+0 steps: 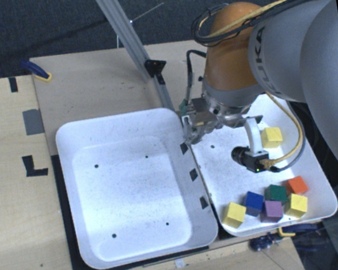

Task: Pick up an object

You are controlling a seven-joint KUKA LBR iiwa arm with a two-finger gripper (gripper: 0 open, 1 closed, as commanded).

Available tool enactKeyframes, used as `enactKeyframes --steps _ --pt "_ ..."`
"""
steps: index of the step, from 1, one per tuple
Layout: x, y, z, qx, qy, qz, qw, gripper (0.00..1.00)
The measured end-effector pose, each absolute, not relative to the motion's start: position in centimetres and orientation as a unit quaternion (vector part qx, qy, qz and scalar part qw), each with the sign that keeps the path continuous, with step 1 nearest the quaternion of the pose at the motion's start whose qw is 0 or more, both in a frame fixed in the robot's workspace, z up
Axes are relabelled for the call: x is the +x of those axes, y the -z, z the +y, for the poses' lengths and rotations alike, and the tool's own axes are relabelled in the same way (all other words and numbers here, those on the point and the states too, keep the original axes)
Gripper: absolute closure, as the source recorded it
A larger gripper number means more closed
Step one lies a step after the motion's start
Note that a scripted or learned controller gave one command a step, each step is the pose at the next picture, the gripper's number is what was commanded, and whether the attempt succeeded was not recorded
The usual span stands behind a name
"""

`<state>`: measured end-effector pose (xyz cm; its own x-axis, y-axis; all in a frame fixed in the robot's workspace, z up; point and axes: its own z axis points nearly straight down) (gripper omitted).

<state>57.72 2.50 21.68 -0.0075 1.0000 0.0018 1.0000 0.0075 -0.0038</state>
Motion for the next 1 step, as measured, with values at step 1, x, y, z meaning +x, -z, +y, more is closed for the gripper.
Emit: enactKeyframes --steps 1 --pt "55.06 -21.46 6.73 -0.705 -0.0012 -0.709 0.002 1.00"
